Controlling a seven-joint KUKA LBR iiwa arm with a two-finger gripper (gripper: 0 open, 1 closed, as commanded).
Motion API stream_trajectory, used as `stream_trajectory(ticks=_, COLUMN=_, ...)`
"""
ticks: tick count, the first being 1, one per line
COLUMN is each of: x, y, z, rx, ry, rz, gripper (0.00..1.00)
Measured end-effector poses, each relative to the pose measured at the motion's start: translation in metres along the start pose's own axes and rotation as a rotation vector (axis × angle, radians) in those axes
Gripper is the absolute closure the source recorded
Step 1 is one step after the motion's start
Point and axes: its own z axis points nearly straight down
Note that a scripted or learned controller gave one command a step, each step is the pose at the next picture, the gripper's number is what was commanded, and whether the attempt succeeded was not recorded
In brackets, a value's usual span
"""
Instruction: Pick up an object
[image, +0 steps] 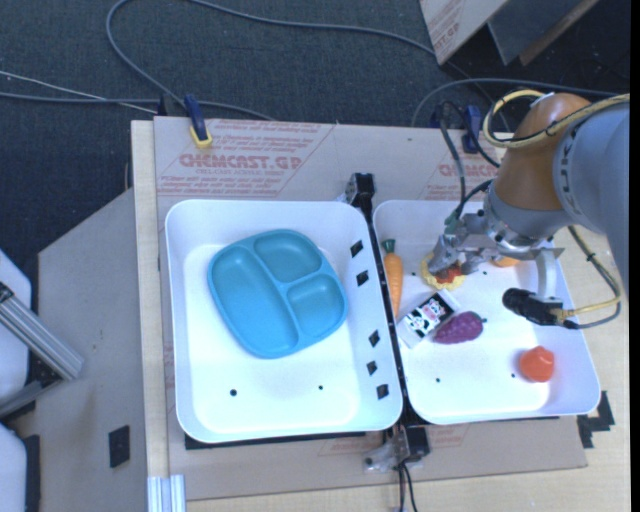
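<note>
carrot (393, 280), purple grapes (458, 327), end effector (455, 262)

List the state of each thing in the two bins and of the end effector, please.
Blue plate: flat in the left bin, nothing on it.
Carrot: lying along the right bin's left wall.
Purple grapes: lying loose.
Black-and-white pack: lying beside the grapes.
Red-orange fruit: resting apart.
End effector: low over a yellow object.

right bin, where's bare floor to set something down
Right bin: bare along the near edge, below the grapes and left of the tomato. Crowded at its far left: carrot, carton and the pincer. Left bin: bare below the blue tray.
</note>
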Motion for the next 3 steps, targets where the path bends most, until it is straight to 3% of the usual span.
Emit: stream_trajectory(ticks=3, x=0.012, y=-0.009, z=-0.160, rx=0.004, ry=-0.004, rz=0.001, gripper=1.00)
